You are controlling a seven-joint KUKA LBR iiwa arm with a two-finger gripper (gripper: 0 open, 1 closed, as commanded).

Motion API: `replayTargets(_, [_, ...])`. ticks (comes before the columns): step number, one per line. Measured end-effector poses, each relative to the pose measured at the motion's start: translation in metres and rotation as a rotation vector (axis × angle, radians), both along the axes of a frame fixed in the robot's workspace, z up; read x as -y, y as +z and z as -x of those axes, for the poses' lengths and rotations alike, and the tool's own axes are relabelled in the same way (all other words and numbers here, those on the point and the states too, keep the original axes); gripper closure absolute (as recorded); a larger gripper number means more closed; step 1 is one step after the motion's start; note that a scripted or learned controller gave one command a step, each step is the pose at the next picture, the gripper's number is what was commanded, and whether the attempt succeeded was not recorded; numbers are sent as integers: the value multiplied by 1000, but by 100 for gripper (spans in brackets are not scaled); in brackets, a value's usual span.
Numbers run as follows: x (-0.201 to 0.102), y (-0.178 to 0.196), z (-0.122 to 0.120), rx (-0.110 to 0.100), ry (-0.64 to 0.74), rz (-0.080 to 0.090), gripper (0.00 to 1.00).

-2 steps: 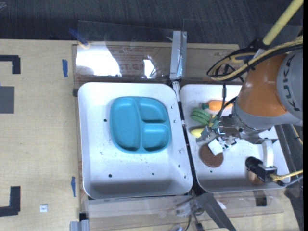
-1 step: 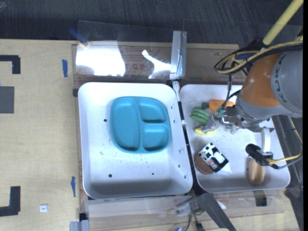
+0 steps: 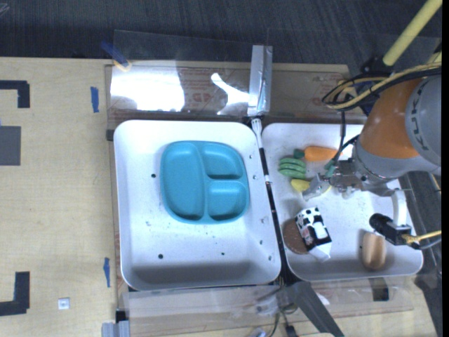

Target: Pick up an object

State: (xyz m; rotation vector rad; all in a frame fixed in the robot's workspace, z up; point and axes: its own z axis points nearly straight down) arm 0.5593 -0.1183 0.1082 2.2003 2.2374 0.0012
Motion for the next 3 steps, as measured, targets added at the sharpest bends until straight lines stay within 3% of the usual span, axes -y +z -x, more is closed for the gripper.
replayTargets(1, [-7,59,-9,5,4,-1,0])
replayTargets(2, [-13,127,50,2,-4,-2,0])
replayTargets(3, [-60,75,62,-7,20,-3,0])
